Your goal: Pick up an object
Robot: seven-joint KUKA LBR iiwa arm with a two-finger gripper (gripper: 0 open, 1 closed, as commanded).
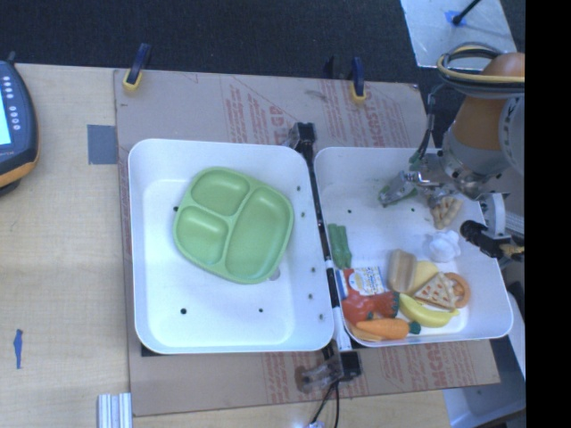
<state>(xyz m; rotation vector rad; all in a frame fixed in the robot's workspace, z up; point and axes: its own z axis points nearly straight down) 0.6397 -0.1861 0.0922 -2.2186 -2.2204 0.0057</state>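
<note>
we see the gripper [399,189] over the far part of the right bin [357,172], fingers spread and holding nothing. the toy food pile [406,299] sits in that bin's near corner, and the green plate [234,225] lies in the left bin [147,239]. red print on the cardboard [259,105] is too faint to read.

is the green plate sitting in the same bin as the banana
No, the green plate lies in the left bin, while the banana sits among the toy food in the right bin.
</note>
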